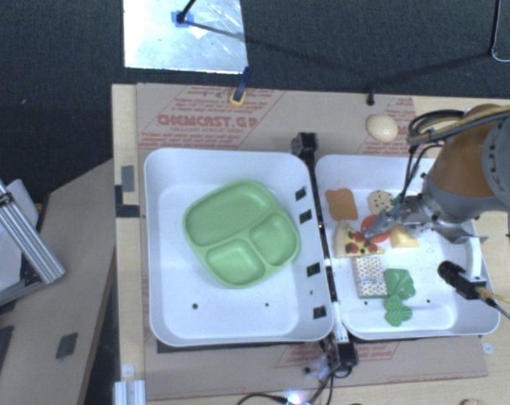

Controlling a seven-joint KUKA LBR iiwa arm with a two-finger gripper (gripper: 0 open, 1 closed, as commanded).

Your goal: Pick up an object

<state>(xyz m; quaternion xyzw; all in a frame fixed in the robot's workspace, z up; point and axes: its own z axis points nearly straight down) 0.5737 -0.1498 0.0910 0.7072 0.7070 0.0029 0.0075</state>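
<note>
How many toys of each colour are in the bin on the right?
Green: 1, the leafy toy
Brown: 2, the toast and the cookie
Red: 1, a piece by the gripper
Yellow: 1, the wedge
Mixed: 2, the pizza slice and the speckled cracker
Total: 7, though the arm may hide more.

Two shallow white bins, a left bin [166, 226] and a right bin [432, 315]. One green divided plate [240, 233]. In the right bin, about seven small toy foods: one toast slice [341, 202], one cookie [378, 201], one pizza slice [353, 241], one cracker [369, 276], one green leafy piece [398, 294], one yellow wedge [404, 239], one red piece [371, 223]. One egg [382, 127] on the bench.
</note>
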